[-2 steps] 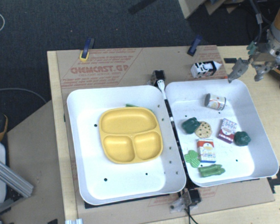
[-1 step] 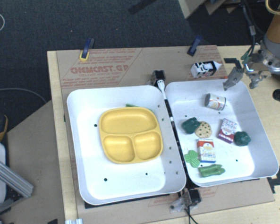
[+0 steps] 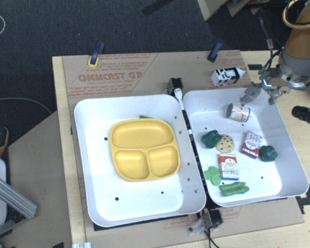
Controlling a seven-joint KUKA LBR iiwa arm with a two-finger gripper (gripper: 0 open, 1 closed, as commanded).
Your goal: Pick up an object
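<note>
The right bin (image 3: 284, 183) holds several small items. A small tan can (image 3: 238, 113) lies on its side near the far wall. Below it are a dark green lump (image 3: 211, 138), a spotted cookie (image 3: 225, 143), a red and white packet (image 3: 252, 143) and a dark green broccoli piece (image 3: 268, 153). Nearer the front lie a red and white box (image 3: 229, 167), a light green piece (image 3: 213, 175) and a green pod (image 3: 233, 189). My gripper (image 3: 261, 94) hangs over the bin's far right corner, just up and right of the can. It is open, with nothing between its fingers.
The left bin (image 3: 97, 203) holds a yellow divided plate (image 3: 144, 149) with a green sliver at its far edge. A black and white toy (image 3: 228, 75) sits on the bench behind the right bin. Clamps sit along the cardboard's far edge.
</note>
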